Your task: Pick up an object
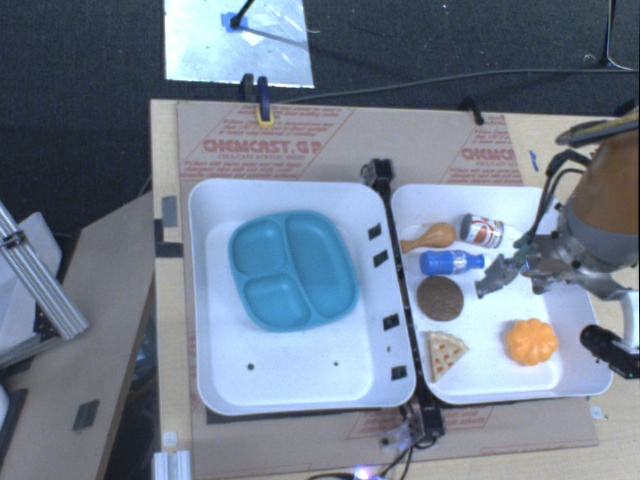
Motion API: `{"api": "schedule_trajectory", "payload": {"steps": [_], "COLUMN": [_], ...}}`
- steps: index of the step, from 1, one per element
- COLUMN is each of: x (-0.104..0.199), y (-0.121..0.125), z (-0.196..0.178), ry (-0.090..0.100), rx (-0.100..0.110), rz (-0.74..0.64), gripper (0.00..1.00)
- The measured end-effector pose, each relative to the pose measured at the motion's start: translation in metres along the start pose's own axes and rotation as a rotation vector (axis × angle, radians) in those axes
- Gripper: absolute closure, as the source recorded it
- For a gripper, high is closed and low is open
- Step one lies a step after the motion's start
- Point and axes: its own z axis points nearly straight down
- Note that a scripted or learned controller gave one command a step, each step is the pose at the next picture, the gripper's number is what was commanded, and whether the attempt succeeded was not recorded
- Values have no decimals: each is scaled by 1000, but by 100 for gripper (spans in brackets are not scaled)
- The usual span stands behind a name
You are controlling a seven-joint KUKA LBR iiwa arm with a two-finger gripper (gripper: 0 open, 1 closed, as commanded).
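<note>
You have two white bins side by side. The left bin (215,368) carries only a blue divided plate (293,270), with bare floor along its near and left walls. The right bin (500,388) is crowded: a brown wooden piece (430,236) and a small can (483,231) near the far wall, a blue bottle (451,262) just below them, a brown round cookie (440,298) beside the divider, a pizza slice (446,352) near the front wall, and an orange pumpkin (530,341) toward the right front corner. Your gripper (497,277) hangs over the right bin, just right of the blue bottle and above the pumpkin, with nothing visibly between its fingers; you cannot tell whether they are spread or closed. Open floor lies between the pizza slice and the pumpkin. The arm (610,208) covers the bin's right wall.
</note>
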Motion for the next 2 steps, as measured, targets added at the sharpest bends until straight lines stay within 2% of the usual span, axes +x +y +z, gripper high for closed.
{"api": "schedule_trajectory", "payload": {"steps": [1,2], "x": [0,-2], "y": [2,0], "z": [-5,58], "ry": [-2,-1], "rx": [-11,-5], "rz": [-3,0], "gripper": [0,0]}}
